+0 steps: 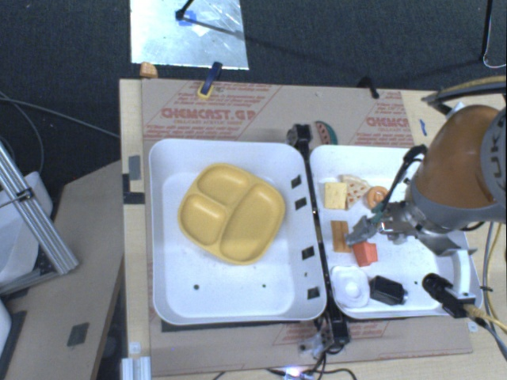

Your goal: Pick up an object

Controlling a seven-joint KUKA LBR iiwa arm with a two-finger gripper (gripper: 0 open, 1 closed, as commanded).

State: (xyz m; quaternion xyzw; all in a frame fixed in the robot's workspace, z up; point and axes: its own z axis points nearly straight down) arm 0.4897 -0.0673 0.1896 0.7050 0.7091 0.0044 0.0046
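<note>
Claw [363, 232] low over red block [365, 253] in right bin [396, 158]

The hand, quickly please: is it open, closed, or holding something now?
Hand: it cannot be told; it is low in the right bin, just above the red block.

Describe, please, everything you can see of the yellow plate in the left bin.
The yellow plate is a rounded-square tray with three compartments: two smaller ones on its left side and one longer one on its right. It looks like smooth, matte plastic in a pale mustard color. It lies flat, right side up, turned at a slight angle, in the upper middle of the left bin. Its compartments hold nothing. It rests on the bin's white floor, and nothing else touches it; the gripper is over the right bin, away from it.
</note>
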